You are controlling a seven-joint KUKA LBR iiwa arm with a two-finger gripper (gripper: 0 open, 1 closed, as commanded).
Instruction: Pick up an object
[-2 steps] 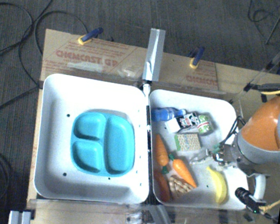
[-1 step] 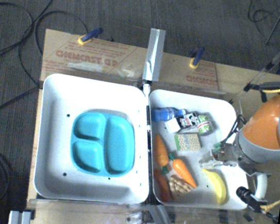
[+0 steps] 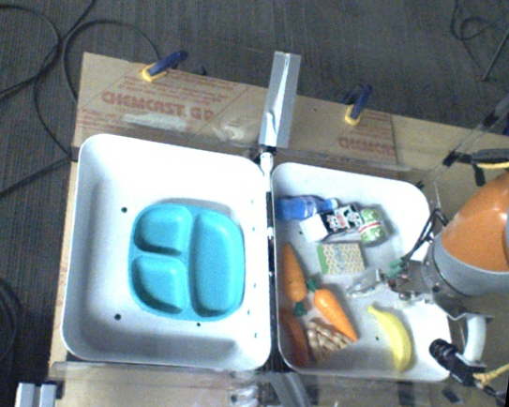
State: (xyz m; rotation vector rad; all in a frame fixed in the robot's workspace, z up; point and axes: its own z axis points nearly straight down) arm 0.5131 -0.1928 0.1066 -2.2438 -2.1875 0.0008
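Note:
The right bin [image 3: 398, 193] holds a jumble of toy food. A blue bottle [image 3: 297, 207] and a small printed carton [image 3: 354, 221] lie along its far side, and a green packet [image 3: 341, 256] rests just below them. Two orange carrots [image 3: 293, 275] [image 3: 334, 312] lie near the bin's left wall, beside a tan waffle-like piece [image 3: 323, 336]. A yellow banana [image 3: 393, 337] sits at the front right. My gripper [image 3: 380, 283] hangs low over the bin's right part, between the green packet and the banana, with nothing seen in its grasp.
The left bin [image 3: 100, 222] carries a blue divided plate [image 3: 189, 259]. The arm's orange band [image 3: 483, 227] overhangs the right bin's right edge. A metal post [image 3: 280, 97] stands behind the wall where the bins meet. Clamps and cables lie at the back.

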